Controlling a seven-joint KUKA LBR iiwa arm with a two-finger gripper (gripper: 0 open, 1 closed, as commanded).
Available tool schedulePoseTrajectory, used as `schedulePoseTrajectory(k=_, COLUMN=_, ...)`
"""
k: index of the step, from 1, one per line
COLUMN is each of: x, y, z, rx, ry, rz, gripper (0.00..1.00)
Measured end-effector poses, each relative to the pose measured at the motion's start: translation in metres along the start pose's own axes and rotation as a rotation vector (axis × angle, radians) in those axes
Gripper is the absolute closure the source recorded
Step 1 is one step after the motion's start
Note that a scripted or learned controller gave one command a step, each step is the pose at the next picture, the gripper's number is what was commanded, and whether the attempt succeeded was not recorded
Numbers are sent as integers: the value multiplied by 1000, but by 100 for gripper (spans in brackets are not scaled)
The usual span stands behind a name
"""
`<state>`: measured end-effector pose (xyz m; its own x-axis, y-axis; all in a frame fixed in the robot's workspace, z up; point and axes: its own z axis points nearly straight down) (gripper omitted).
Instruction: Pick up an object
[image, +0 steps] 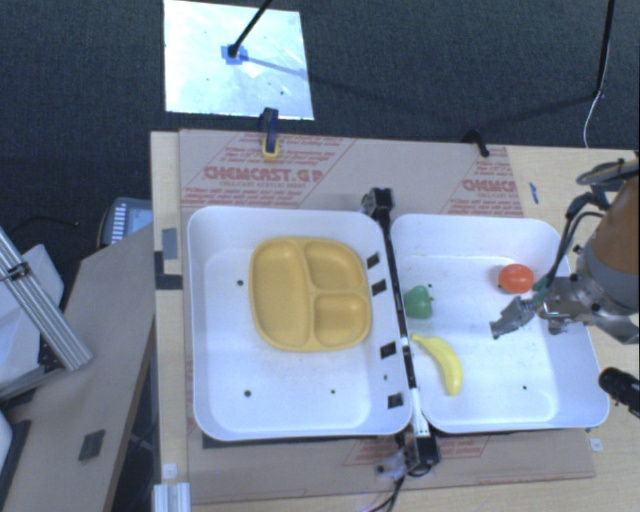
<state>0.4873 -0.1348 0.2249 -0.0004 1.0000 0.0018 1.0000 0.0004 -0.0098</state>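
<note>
While the gripper (503, 325) hangs low over the right bin (470, 415), I cannot tell its state. Nearest is the orange tomato-like ball (516, 277), just up-view; the banana (443, 362) lies down-left, long axis running diagonally toward the divider, the green pepper (418, 301) farther left.

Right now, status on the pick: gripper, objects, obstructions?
Gripper over right bin, nothing between its fingers. Orange tomato-like piece beside it; banana and green piece by the divider. Yellow divided plate in left bin. Nothing blocking.
</note>
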Motion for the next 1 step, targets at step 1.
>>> schedulePoseTrajectory(k=1, x=0, y=2, z=-5, rx=-12, ry=-2, rz=-3, gripper=0)
